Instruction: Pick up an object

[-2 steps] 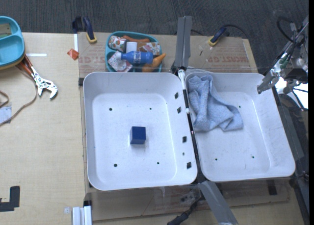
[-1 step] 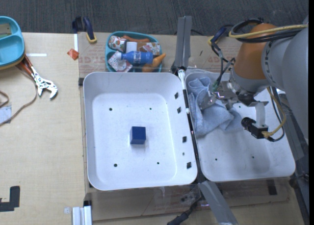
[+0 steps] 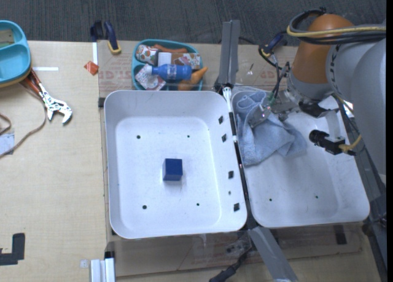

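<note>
one gripper (image 3: 268,110) over grey cloth (image 3: 265,136) in right bin (image 3: 319,204); pincer state unclear.

Bench (image 3: 55,182) under two bins (image 3: 116,170)

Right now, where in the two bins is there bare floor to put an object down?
Left bin: bare floor all around the blue cube. Right bin: the near half below the grey cloth is bare. Its far left corner is crowded by the cloth and the tool.
</note>
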